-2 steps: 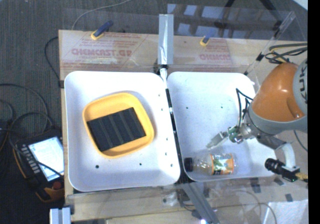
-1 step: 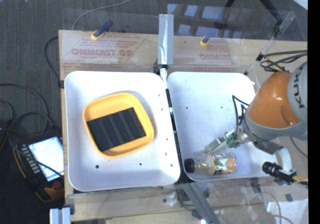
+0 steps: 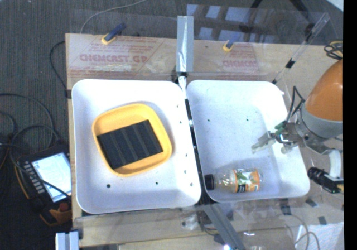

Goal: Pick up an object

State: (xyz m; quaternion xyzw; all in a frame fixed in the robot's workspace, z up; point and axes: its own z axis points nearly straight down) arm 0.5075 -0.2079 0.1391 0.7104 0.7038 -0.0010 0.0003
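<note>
Jaws [image 3: 266, 140] at 3 o'clock edge of right bin [image 3: 234, 104], opening unclear, nothing visibly held. Bottle [image 3: 237, 181] lying at 6 o'clock. Best to align across bottle body, descend square.

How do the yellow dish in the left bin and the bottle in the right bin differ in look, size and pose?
The yellow dish is broad and squarish with rounded corners, while the bottle is slim and much smaller. The dish is opaque yellow with a dark ribbed slab inside; the bottle is clear, with an orange label and a dark cap. The dish sits mid-bin, open side up; the bottle lies on its side by the near wall. Both rest untouched in white bins.
</note>
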